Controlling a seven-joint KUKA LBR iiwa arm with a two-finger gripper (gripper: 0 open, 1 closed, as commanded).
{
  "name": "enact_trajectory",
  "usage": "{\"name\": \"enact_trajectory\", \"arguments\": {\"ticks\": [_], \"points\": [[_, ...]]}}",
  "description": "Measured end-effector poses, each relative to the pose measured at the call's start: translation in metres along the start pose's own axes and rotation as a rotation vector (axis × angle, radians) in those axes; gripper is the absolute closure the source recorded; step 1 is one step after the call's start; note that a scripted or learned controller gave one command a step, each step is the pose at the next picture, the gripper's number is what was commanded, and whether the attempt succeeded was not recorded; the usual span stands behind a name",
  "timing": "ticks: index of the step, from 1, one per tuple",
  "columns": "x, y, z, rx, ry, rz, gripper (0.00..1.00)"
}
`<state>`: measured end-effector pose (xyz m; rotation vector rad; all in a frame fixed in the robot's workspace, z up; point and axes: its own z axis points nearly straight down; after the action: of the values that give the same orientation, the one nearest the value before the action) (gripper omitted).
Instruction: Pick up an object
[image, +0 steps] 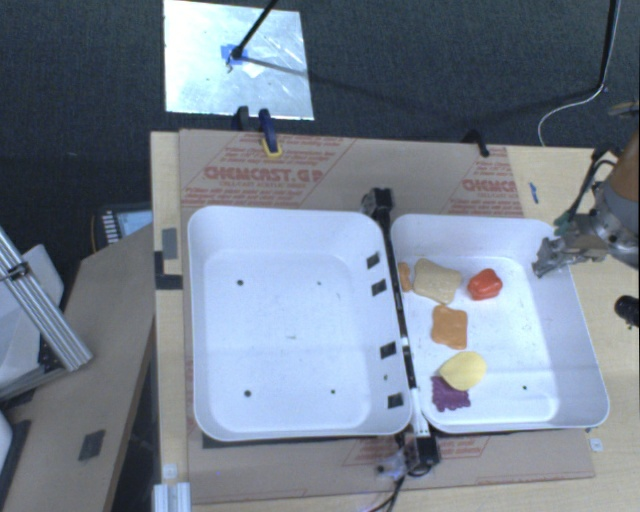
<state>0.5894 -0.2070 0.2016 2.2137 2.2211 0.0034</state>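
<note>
- The tool (550, 258) hangs at the right bin's far right rim, its grey fingers pointing down and left over the bin's upper right corner; nothing sits between the fingers, and the gap between them is too small and blurred to tell whether they are wide or narrow.
- The grey arm (612, 215) enters from the right edge, with an orange band just visible above the wrist.
- The right bin (575, 330) holds all the loose things, gathered in its left half, well apart from the tool.
- A red piece (485, 284) lies nearest the tool, in the upper middle of that bin.
- A beige bread-like piece (436, 280) lies just left of the red one, with a small orange sliver (405, 276) beside it against the bin's left wall.
- An orange square piece (450, 326) lies below the beige one.
- A yellow rounded piece (463, 370) sits lower still, touching a purple piece (450, 397) at its lower left.
- The left bin (290, 320) stands side by side with the right one, and black clips (385, 290) line the seam where they meet.
- The right half of the right bin is bare white floor, giving open room between the tool and the pieces.
- Both bins rest on a cardboard sheet (300, 165) on the worktop (130, 300), with a silver foil sheet (238, 58) beyond the far edge.
</note>
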Motion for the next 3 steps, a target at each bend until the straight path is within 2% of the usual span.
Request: {"name": "enact_trajectory", "arguments": {"ticks": [1, 2, 3], "points": [[0.093, 0.0, -0.109, -0.008, 0.004, -0.01, 1.0], [0.199, -0.078, -0.177, -0.001, 0.007, -0.013, 1.0], [0.292, -0.087, -0.259, -0.005, 0.006, -0.009, 1.0]]}}
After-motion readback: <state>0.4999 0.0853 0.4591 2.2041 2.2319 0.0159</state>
